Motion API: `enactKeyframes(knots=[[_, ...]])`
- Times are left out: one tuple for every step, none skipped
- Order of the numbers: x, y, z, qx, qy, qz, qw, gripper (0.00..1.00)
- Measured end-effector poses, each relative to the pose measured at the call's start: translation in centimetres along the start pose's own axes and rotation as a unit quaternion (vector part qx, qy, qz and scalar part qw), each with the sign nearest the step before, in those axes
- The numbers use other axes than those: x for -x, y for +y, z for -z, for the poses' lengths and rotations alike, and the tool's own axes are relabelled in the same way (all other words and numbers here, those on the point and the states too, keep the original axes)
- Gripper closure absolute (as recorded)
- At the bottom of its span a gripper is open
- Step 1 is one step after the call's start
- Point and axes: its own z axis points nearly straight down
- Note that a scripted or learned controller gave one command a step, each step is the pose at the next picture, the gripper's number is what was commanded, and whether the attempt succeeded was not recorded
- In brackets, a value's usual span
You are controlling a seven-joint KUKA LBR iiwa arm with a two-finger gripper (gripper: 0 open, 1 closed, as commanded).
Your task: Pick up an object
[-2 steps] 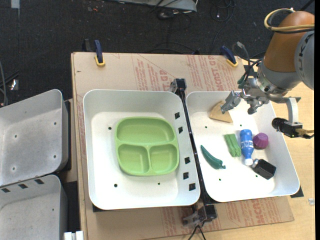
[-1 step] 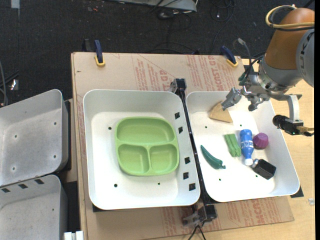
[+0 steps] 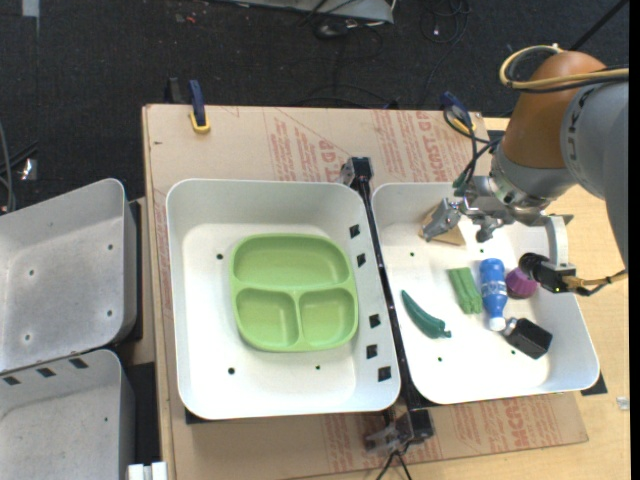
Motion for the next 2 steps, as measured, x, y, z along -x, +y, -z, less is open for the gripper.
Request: enactKeyframes(knots=[[-0.1, 0.0, -5.3, 0.000, 0.000, -0.001, 1.0000, 0.00], [0.0, 0.1, -4.0, 0.002, -0.001, -0.001, 1.0000, 1.00]])
